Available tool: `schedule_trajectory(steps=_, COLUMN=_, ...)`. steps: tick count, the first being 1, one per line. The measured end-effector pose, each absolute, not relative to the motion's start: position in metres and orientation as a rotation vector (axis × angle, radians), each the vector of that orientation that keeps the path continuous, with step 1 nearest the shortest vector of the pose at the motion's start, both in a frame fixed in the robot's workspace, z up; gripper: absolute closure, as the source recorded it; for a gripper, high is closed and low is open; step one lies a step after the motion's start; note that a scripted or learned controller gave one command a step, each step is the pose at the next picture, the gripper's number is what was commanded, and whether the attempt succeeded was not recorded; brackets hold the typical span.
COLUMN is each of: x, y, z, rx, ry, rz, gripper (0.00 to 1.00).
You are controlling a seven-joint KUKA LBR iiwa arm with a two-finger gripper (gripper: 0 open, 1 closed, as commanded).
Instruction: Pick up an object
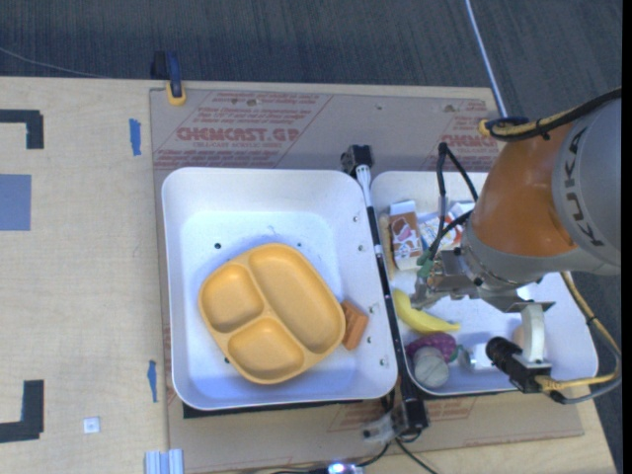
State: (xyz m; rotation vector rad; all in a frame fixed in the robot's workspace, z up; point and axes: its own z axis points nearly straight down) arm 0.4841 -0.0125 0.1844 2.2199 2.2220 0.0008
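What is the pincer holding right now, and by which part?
It cannot be told. The arm's orange wrist covers the pincer's tip over the right bin, just above the banana.

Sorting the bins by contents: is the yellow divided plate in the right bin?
No, the yellow plate lies in the left bin, while the banana is in the right bin.

1 fixed cam above the worktop [79, 265], looking down at a slant. Mid range: both white bins fit in frame, left bin [188, 265] near centre, right bin [583, 363] toward the right edge. Arm [533, 205] comes in from the right, covering part of that bin.
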Motion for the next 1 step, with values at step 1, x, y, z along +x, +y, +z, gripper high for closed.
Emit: schedule_trajectory(steps=1, x=0.4800, y=-0.0237, z=0.1848, rx=2.222, ry=2.221, rz=0.001, gripper=1.00)
